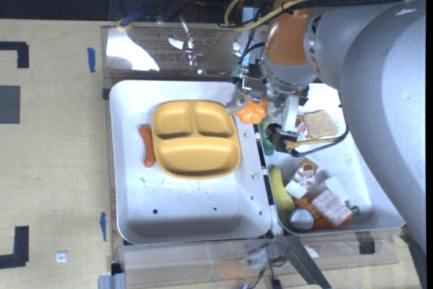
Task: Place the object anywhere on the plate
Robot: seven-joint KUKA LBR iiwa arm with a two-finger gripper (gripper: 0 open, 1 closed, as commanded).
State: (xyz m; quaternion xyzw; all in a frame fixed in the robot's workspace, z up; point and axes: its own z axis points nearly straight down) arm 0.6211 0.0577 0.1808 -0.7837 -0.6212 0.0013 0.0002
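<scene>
Orange object (pixel 252 112) sits partly hidden between the pincer's (pixel 254 105) fingers.

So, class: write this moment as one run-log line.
gripper: at plate's upper right corner | orange object: at gripper, hold unclear | plate: left bin | hot dog: left of plate

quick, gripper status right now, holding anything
gripper: shut on the small orange object, held at the yellow plate's upper right corner.
</scene>
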